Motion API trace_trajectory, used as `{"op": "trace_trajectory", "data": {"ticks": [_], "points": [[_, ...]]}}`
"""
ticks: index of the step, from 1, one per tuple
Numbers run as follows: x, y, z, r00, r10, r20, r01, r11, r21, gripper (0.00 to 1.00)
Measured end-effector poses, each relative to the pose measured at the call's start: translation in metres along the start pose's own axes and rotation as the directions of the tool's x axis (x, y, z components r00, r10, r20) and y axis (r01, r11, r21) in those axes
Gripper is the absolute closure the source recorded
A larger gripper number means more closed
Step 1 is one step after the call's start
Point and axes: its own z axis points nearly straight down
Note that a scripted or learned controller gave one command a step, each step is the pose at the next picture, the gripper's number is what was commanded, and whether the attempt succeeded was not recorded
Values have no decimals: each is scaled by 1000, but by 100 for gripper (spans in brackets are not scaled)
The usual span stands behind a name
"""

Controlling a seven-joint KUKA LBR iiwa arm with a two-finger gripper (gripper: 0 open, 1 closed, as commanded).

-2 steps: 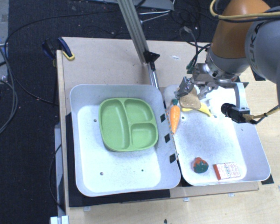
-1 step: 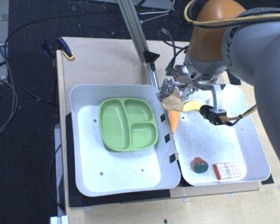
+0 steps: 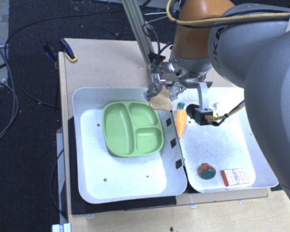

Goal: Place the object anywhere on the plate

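The green divided plate [image 3: 133, 129] lies in the left white bin [image 3: 125, 182]. My gripper [image 3: 159, 95] hangs over the plate's far right corner, close to the rim between the two bins. A flat tan object [image 3: 161, 103] sits between its fingertips, and the gripper is shut on it. The tan object hovers just past the plate's upper right edge, partly hidden by the fingers above it.
An orange carrot [image 3: 181, 122] lies in the right bin [image 3: 241, 144] beside the dividing rim, just right of the gripper. A teal and red toy [image 3: 207, 171] and a red and white box [image 3: 237, 176] rest near that bin's front edge.
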Motion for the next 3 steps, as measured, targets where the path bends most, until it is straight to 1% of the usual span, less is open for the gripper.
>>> {"op": "trace_trajectory", "data": {"ticks": [1,2,3], "points": [[61,9,0,1000,-1,0,1,1000,1,100],[83,6,15,1000,4,2,-4,1000,4,100],[82,19,22,1000,5,3,-5,1000,1,100]]}}
